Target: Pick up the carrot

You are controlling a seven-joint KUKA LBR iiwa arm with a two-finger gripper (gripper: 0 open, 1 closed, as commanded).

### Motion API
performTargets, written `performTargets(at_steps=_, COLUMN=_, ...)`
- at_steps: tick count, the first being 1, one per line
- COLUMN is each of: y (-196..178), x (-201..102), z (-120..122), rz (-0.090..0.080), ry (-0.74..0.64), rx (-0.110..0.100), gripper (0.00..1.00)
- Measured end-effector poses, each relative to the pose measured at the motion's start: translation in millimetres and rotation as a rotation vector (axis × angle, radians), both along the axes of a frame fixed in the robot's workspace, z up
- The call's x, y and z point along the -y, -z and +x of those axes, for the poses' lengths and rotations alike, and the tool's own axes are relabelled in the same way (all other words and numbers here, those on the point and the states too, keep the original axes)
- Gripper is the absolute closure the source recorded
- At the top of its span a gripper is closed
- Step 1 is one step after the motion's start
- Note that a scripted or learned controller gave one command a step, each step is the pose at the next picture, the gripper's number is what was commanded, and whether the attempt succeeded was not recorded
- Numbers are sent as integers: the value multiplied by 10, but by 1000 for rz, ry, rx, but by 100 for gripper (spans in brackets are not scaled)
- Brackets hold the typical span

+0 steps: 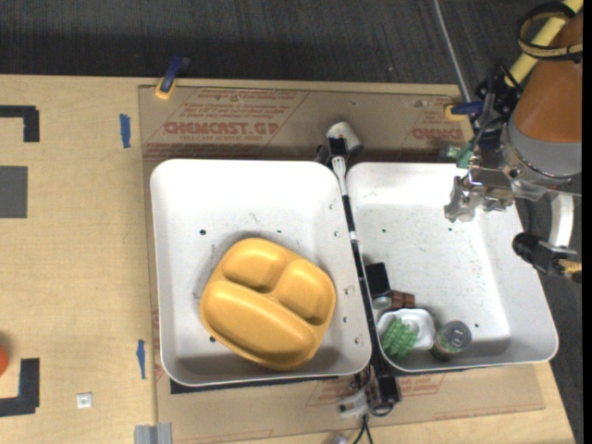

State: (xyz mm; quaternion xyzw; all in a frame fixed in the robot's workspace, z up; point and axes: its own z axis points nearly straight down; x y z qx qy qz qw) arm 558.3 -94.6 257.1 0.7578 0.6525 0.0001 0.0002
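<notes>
Jaws (460,202) over right bin (527,336), state unclear; cardboard (231,118) lettering unreadable.

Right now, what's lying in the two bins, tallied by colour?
Yellow: 1, the big bread-shaped lump in the left bin.
Green and white: 1, the small tray of greens in the right bin.
Metallic green: 1, the can.
Black and brown: 1, a small dark item, too unclear to name.
Total: 4. I can't make out a carrot.

Bread loaf (268,302) in left bin (176,202); can (452,338) at right bin's (518,294) near edge.
</notes>
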Motion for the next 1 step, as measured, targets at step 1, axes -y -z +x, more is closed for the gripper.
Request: performTargets(at_steps=1, y=364, x=-351, z=-694, rz=2, ry=-227, rx=-4, gripper=100)
